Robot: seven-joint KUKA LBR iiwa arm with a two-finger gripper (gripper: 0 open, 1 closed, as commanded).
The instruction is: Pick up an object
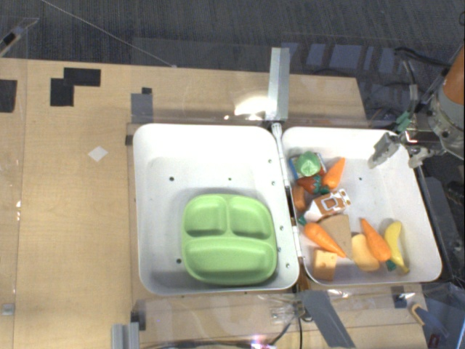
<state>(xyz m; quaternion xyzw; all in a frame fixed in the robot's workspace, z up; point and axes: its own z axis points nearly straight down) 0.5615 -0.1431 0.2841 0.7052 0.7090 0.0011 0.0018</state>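
Nearest the camera in the right bin [425, 217], a banana [396, 243] and 2 carrots [374, 241] lay heaped with blocks. Beyond that heap the gripper [392, 147] hung over the bin's far right corner, holding nothing; I could not tell its finger spread. The approach step looked underway; descent onto 1 toy would follow.

Toy foods are lying clustered along the right bin's [429, 217] left and lower sides: three carrots [322, 237], a banana [396, 244] lying lengthwise beside one, a green piece [309, 165], yellow blocks [363, 253].
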